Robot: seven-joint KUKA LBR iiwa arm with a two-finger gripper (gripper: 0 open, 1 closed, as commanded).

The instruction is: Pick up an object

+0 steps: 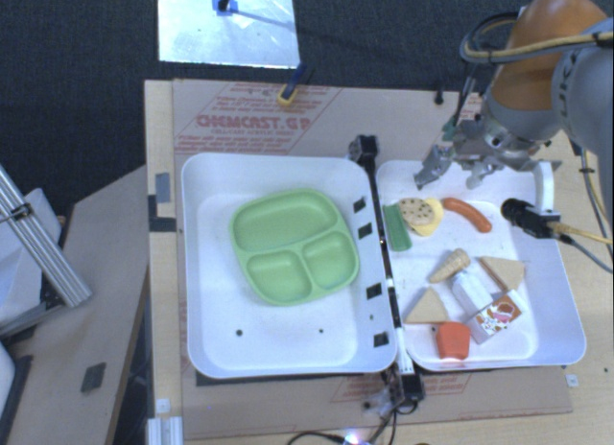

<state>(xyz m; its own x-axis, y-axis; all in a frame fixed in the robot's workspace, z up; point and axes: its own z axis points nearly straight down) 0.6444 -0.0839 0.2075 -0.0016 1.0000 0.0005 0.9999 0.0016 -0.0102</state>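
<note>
In the right bin [566, 338], a shallow tray of smooth white plastic, lies a scatter of toy food: a round speckled cookie [414, 211] resting on a yellow disc [429, 217], a flat green strip [396, 226] just beside them, a glossy orange sausage [466, 214], a small tan cone [449, 265], two tan wedges [503, 271], a white block [471, 291], a little printed carton [496, 317] and a squat orange-red piece [453, 340] near the front wall. The left bin [206, 338] holds a pale green plate [293, 245] with rounded corners, moulded into three compartments. Both bins sit on a brown board printed with red lettering. The arm [542, 69], grey with a rounded orange band, reaches in from the right and bends down over the far edge of the right bin. Its gripper [453, 170] hangs above the bin's back portion, two metal fingers [429, 167] spread apart with nothing between them, poised above the cookie and sausage.
</note>
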